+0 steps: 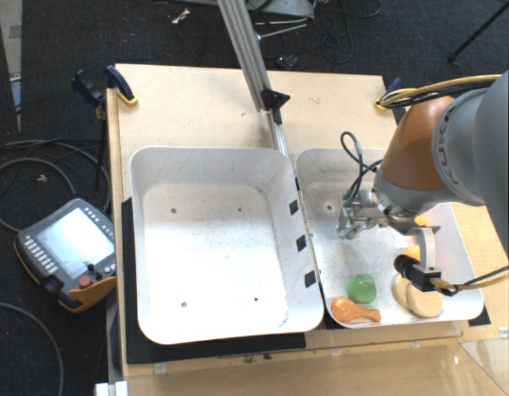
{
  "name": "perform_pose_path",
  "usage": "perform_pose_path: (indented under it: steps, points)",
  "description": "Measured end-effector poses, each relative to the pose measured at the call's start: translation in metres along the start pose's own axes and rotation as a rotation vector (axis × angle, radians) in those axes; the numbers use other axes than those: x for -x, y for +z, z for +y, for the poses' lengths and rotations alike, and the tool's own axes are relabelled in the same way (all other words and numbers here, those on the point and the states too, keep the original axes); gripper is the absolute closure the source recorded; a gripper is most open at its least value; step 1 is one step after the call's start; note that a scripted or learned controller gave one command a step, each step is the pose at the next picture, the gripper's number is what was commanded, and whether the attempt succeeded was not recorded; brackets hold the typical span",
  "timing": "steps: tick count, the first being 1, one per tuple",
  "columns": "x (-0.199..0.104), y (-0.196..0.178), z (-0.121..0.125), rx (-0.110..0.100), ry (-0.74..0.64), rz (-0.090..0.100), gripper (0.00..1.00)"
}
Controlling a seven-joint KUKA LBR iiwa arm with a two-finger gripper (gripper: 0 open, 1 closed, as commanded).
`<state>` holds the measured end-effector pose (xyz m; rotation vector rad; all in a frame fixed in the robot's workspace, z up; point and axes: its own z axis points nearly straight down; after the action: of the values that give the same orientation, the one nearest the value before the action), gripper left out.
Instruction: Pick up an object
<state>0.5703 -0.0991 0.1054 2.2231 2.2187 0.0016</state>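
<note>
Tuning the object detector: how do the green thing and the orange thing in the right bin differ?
The green ball is round and compact; the orange object is elongated, a bulb tapering to a thin tail. Green versus orange in colour. The green ball sits farther from the right bin's near rim; the orange object lies almost against it. Both rest in that bin's near left corner, close together, apart from the pincer.

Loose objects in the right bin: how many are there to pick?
3, along the right bin's near edge: green ball, orange piece at the corner, beige piece rightmost. The arm may hide more.
</note>
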Motion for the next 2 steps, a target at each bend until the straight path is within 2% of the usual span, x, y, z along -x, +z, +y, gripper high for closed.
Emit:
perform_pose_path:
  steps: [2]
  points:
    - [0.004,-0.096,0.002,0.005,-0.004,-0.001,1.00]
